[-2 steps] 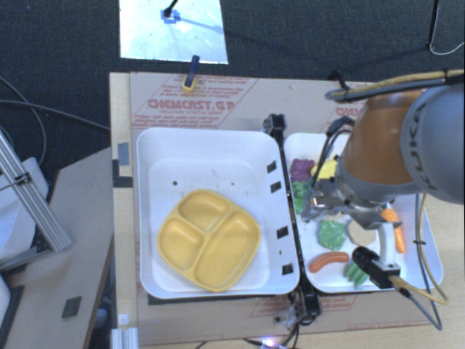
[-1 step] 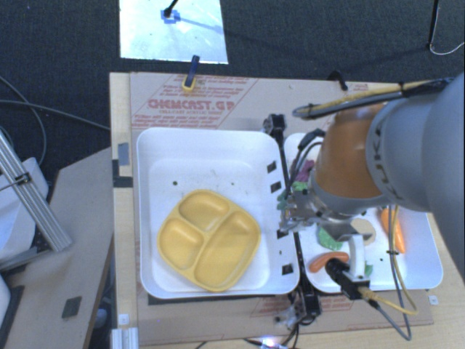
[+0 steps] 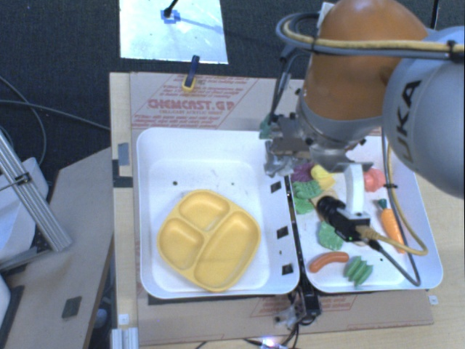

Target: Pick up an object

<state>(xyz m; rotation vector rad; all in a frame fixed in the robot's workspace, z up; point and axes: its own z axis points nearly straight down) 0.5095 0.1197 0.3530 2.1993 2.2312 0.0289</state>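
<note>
The right bin [image 3: 430, 266] holds several toy foods. Among them are a green leafy piece [image 3: 305, 192], a yellow piece [image 3: 322, 174], a purple piece [image 3: 301, 171], a pink piece [image 3: 374, 179], a carrot [image 3: 391, 225], a red sausage [image 3: 328, 261] and a ridged green piece [image 3: 357, 270]. Another green piece [image 3: 330, 235] lies near the bin's middle. My gripper [image 3: 282, 163] hangs low over the divide between the two bins, at the right bin's far left corner, close to the purple and leafy pieces. The wrist hides the bin's far part.
A yellow three-part plate [image 3: 209, 238] lies in the left bin [image 3: 145, 195]. The big grey and orange arm covers the upper right. A cardboard sheet [image 3: 190, 102] and a shiny metal plate [image 3: 173, 20] lie behind the bins.
</note>
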